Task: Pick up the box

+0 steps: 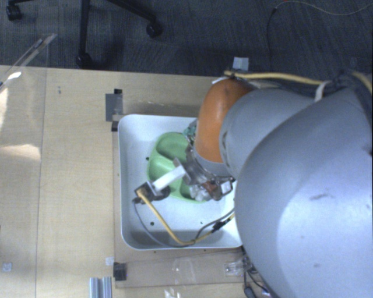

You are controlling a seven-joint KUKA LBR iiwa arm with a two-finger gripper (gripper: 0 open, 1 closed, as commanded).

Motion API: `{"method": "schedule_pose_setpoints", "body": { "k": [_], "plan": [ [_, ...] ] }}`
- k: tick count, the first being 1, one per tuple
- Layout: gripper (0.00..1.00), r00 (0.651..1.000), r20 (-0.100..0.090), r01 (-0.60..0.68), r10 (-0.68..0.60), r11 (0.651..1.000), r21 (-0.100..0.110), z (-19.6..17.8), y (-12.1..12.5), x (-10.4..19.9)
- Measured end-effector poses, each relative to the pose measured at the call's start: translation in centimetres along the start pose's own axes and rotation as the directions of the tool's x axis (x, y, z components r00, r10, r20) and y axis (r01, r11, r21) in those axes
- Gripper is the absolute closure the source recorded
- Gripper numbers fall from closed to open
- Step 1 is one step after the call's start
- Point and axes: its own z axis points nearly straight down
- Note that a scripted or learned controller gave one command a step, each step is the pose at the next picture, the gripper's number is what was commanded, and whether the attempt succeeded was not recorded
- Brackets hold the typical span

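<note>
No readable text, labels, brand marks or numbers anywhere in frame. The grey arm shell (303, 192) and the orange band (213, 122) are plain, the white bin (125, 174) carries no markings, and the wooden table (58, 174) is unprinted. The green object (166, 157) in the bin shows no lettering at this resolution. Small hardware at the bin corners is too blurred to tell.

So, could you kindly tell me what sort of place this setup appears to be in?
Probably a robotics lab or office workspace: a wooden bench carries a white bin, a large grey robot arm reaches into it, and an office chair base stands on grey carpet behind.
</note>
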Motion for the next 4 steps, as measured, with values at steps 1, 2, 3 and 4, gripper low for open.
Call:
{"method": "schedule_pose_setpoints", "body": {
  "k": [1,2,3,4],
  "plan": [
    [1.00,0.994,0.000,0.105,-0.105,0.994,0.000,-0.6,-4.9,1.5],
    [1.00,0.998,-0.001,-0.056,0.056,0.998,-0.001,-1.2,-6.7,2.4],
    [1.00,0.992,-0.005,-0.125,0.125,0.992,-0.003,-11.2,-6.7,2.6],
    [1.00,0.966,-0.001,0.260,-0.260,0.966,-0.004,-23.4,-6.8,2.6]
  ]
}}
